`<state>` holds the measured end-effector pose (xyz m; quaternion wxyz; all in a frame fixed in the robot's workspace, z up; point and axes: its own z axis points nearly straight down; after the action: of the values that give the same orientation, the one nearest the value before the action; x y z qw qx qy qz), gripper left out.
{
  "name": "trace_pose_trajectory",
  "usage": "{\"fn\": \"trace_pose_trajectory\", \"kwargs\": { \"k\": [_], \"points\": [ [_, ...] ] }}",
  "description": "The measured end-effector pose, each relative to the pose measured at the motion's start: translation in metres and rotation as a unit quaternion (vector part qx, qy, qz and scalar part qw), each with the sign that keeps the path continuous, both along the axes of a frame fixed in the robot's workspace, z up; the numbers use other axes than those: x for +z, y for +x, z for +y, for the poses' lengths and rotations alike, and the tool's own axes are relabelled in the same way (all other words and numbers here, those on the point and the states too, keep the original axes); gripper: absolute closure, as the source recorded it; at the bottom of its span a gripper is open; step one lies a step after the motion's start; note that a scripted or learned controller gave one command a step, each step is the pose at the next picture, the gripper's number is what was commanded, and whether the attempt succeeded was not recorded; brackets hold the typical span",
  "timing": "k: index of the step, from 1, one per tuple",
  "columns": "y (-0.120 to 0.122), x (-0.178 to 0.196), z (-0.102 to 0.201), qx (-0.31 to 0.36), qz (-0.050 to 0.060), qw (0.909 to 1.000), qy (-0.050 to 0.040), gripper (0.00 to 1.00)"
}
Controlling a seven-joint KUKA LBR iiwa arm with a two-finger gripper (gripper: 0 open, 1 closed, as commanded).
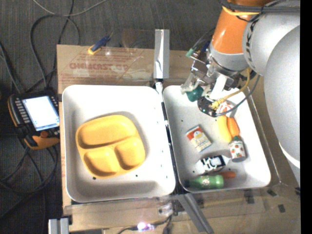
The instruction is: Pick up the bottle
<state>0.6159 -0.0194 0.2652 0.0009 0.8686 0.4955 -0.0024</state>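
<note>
Lying on its side near the front wall of the right bin (258,126) is the green bottle (208,181). Beside it in this bin are a black-and-white toy (212,163), a small red-and-white box (199,138), an orange carrot (233,126) and a small spotted jar (238,149). The left bin (70,101) contains a yellow divided tray (111,144). The claw (204,94) hangs over the back part of the right bin; whether it is wide or narrow I cannot tell.
</note>
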Motion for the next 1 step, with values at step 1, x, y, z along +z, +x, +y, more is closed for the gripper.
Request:
{"fn": "trace_pose_trajectory", "kwargs": {
  "k": [1],
  "points": [
    [-0.0682,-0.0023,0.0689,-0.054,0.001,0.9986,0.0014,1.0]
  ]
}}
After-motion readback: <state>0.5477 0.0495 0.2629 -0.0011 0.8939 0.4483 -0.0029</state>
